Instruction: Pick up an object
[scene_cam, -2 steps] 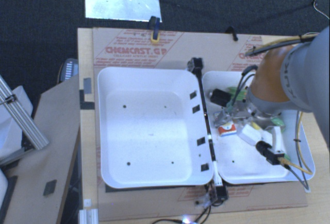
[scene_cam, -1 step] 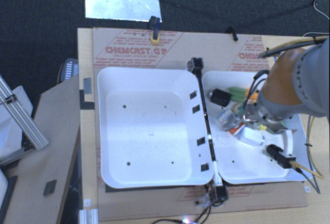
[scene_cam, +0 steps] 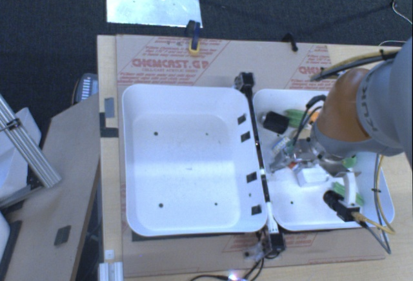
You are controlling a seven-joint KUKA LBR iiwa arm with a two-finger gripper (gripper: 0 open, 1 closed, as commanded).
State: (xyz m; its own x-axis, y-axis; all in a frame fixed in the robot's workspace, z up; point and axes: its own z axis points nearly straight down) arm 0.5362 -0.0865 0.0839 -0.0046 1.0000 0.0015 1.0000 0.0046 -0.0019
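Observation:
My gripper (scene_cam: 284,158) reaches down into the right bin (scene_cam: 303,214), near its left wall, with the grey arm and its orange band above it. A black cylinder with a pale end (scene_cam: 275,122) lies at the back left of that bin, just beyond the gripper. Green pieces (scene_cam: 296,117) lie beside the cylinder, partly under the arm. A small white block (scene_cam: 310,176) rests on the bin floor just right of the gripper. More green (scene_cam: 351,161) peeks out from under the wrist. The arm hides much of the right bin's contents.
The left bin (scene_cam: 187,163) stands beside the right one, with a black clipped divider (scene_cam: 255,157) between them. Both sit on a cardboard sheet (scene_cam: 174,60). A clamp (scene_cam: 193,37) stands at the sheet's back edge.

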